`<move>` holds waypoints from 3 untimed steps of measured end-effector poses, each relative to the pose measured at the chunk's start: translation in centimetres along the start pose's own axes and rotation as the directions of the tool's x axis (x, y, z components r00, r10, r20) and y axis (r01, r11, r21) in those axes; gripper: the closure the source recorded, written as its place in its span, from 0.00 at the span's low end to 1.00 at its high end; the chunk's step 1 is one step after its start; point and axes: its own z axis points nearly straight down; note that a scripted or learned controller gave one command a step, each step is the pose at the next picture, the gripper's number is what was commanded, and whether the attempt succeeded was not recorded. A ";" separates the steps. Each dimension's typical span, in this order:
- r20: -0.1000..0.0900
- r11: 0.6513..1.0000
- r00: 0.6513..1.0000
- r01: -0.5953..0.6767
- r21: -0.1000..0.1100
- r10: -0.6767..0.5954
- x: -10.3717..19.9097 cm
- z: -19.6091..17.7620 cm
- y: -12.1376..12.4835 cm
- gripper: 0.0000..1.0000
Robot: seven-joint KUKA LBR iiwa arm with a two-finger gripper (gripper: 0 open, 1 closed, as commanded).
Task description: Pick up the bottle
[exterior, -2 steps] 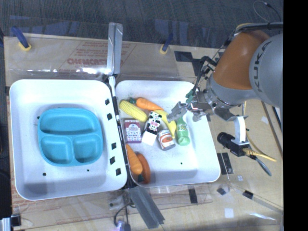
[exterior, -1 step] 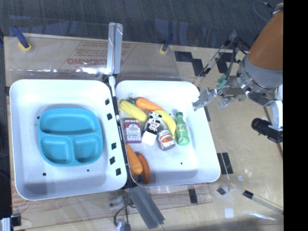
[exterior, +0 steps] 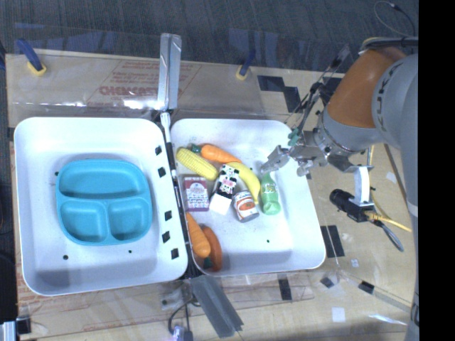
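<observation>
1. Here, the bottle (exterior: 269, 195) is small and green with a pale cap end, lying in the right bin (exterior: 302, 244) near its middle, just beside a banana (exterior: 245, 177) and a small jar (exterior: 244, 207) with a red label.
2. The gripper (exterior: 272, 162) hangs just above the bottle's upper end; from where I stand I cannot tell whether it is wide or narrow, and nothing is seen held.
3. Counted in the right bin: one bottle, one banana, one corn cob (exterior: 196, 163), one jar, one dark red box (exterior: 195, 192), one black-and-white cow-patterned carton (exterior: 225, 187), and three carrots — one (exterior: 216, 153) at the far side, two (exterior: 204, 244) at the near side, lying together.
4. The left bin (exterior: 32, 190) holds one blue plate (exterior: 104, 200) with three compartments.
5. The two white bins sit touching side by side on a pale wooden bench (exterior: 370, 261) marked with black tape squares.
6. The grey arm (exterior: 377, 91) with its orange band reaches in from the right, cables trailing near it.
7. Beyond the bench lies dark carpeted floor (exterior: 213, 6).
</observation>
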 end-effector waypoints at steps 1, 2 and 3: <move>0.001 0.998 0.998 -0.070 -0.009 0.070 0.6 9.2 2.2 0.00; 0.001 0.998 0.998 -0.067 -0.009 0.067 0.6 8.2 2.3 1.00; 0.000 0.988 0.988 -0.157 -0.003 0.157 4.8 -5.9 1.8 1.00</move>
